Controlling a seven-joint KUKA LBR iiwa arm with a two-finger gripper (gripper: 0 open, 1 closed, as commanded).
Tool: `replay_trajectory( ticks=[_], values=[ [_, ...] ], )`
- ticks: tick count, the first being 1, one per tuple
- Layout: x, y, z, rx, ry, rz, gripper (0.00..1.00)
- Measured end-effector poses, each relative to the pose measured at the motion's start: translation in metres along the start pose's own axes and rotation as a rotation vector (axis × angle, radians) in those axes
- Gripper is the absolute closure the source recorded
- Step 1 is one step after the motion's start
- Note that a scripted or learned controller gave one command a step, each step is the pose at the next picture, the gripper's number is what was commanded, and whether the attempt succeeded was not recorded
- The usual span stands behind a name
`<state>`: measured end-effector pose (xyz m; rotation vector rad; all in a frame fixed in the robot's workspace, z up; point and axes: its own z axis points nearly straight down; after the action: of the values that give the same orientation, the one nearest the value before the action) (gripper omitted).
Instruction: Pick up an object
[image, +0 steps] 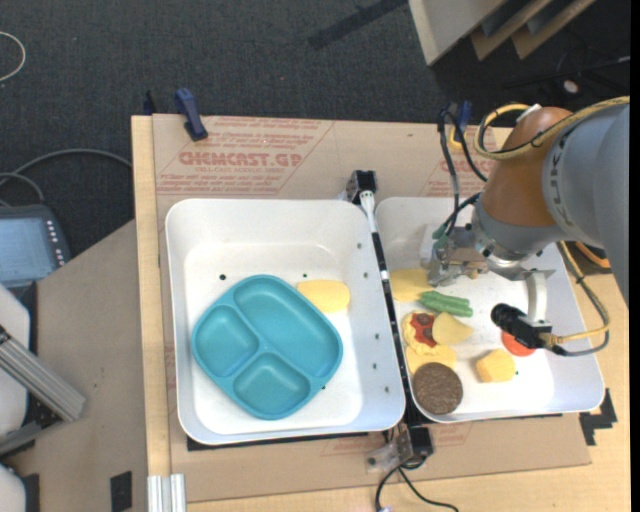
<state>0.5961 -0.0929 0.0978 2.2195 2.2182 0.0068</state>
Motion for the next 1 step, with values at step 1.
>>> replay_trajectory(
  ticks=[1],
  values=[
    [0.0000,0.0005,-0.0099,-0.002,0.000,0.001,1.00]
  ],
)
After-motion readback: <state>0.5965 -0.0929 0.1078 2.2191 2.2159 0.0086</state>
